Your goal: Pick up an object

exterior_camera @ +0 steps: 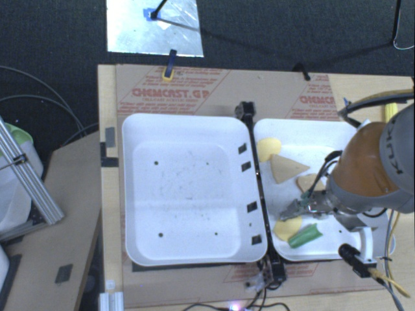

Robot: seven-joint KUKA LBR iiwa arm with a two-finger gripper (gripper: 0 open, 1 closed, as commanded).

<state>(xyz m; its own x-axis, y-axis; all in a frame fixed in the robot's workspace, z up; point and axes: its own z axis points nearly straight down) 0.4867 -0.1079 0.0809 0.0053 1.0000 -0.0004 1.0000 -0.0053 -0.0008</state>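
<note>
The right bin (305, 129) holds a yellow rounded piece (268, 148) at its far left, a tan wedge (286, 168) beside it, a tan piece (306, 183) partly under the arm, a yellow piece (287, 227) and a green stick (305, 236) near the front. My gripper (292, 209) hangs low in this bin, just above the front yellow piece, pointing left. Its fingers look slightly apart with nothing seen between them. The grey and orange wrist (363, 170) covers the bin's right side.
The left bin (136, 135) sits beside the right one, split from it by a black divider with clips (249, 167). Cables (369, 105) loop by the arm at the right. A metal frame (26, 180) stands off the bench at the left.
</note>
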